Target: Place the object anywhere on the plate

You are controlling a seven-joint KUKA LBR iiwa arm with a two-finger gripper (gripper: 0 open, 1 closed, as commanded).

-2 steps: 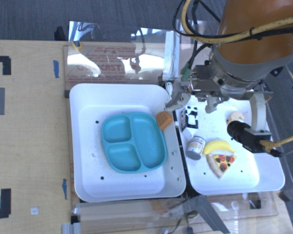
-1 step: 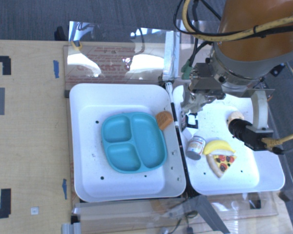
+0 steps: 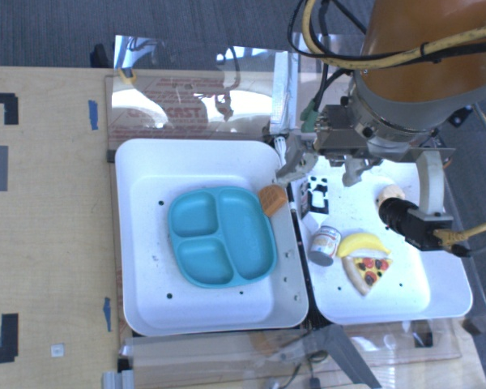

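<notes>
Arm reaches in from the right, gripper (image 3: 285, 177) low over the ridge between the two bins, near the back corner of the left bin (image 3: 138, 177). A small round tan-brown object (image 3: 271, 198), like a bread roll or cookie, sits right at the fingertips, touching or just off the upper right rim of the blue plate (image 3: 221, 237). Cannot tell whether the fingers are closed on it or only beside it; how far they are spread is not readable from this angle. Plate is three-compartment, centred in the left bin. Right bin (image 3: 445, 290) has a small can (image 3: 325, 244) lying near the divider, a banana (image 3: 364, 244) and a pizza slice (image 3: 367, 270) just beside each other. Judgement: object looks light, stiff, toy-like, probably smooth plastic, so could slip or roll; best gripped across its widest middle. It lies at the plate's edge, so a short shift inward should land it in a compartment
</notes>
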